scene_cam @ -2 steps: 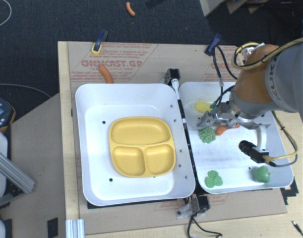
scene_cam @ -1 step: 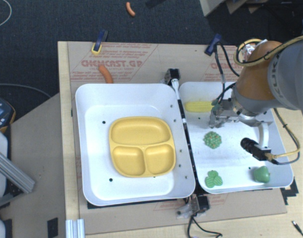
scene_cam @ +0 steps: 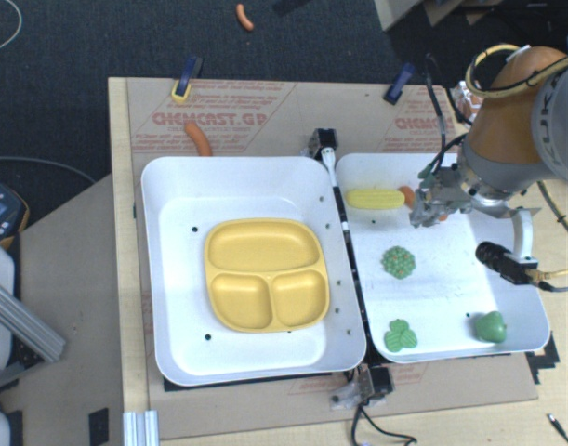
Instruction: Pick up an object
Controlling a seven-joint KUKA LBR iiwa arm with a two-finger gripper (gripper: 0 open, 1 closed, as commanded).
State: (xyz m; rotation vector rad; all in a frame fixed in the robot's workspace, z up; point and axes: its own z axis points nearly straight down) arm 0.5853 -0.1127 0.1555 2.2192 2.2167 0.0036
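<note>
Knobbly green toy (scene_cam: pixel 401 335) and smooth green pepper (scene_cam: pixel 490 327) sit by right bin's (scene_cam: pixel 451 351) near rim; bumpy broccoli (scene_cam: pixel 399 262) mid-floor with open room around. Gripper (scene_cam: pixel 429 210), opening unclear, hovers just beside yellow corn cob (scene_cam: pixel 375 199) at far rim. Left bin (scene_cam: pixel 172 277) holds glossy yellow three-compartment plate (scene_cam: pixel 265 274).

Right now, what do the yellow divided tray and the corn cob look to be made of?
The yellow divided tray looks like moulded plastic with a matte-to-satin finish: even colour, rounded compartments, soft highlights. The corn cob appears to be a plastic toy, uniformly yellow and smooth, though its surface detail is too small to tell.
</note>
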